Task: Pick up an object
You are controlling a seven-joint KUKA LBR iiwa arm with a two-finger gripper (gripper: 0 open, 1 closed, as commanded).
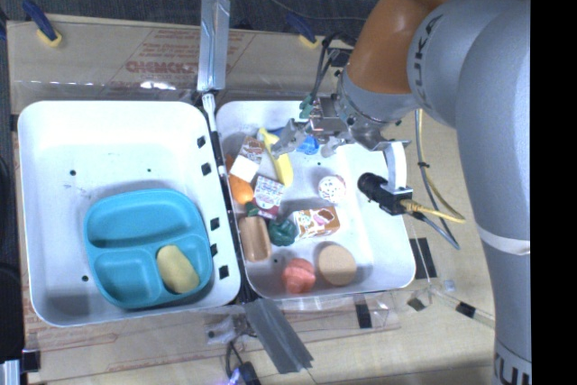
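1. Starting at the left of the frame, the left bin [54, 140] is a shallow white plastic tub with rounded corners. In it lies a smooth blue tray [135, 225] with moulded compartments, and a yellow potato-like lump [178, 269] sits in its lower right compartment.

2. Right of centre, the right bin [388, 261] holds a jumble, and any piece of it could serve the task. Down its left side are a white carton [244, 169], an orange round piece [240, 190] and a tan sausage-shaped roll [254, 239]. Nearer the middle are a yellow banana shape [278, 160], a dark green knobbly piece [282, 232] and a glossy printed packet [315, 221]. Further right lie a small white disc [331, 187], a pink rounded item [298, 276] and a smooth tan ball [336, 264].

3. At the upper middle of the right bin, the hand [311, 135] hangs low over the clutter, close to the banana shape and a bit of blue [311, 146]. I cannot tell how its metal parts are set, and nothing is visibly held.

4. I judge this to be the reach-and-descend step, with no object lifted yet. The next move calls for settling on one piece standing apart from its neighbours. The crowded left column looks hard to enter. The smooth rounded pieces may slip, while the flat packet offers little edge.

5. Filling the right of the frame, the arm [491, 104] is a thick grey casing with an orange band.
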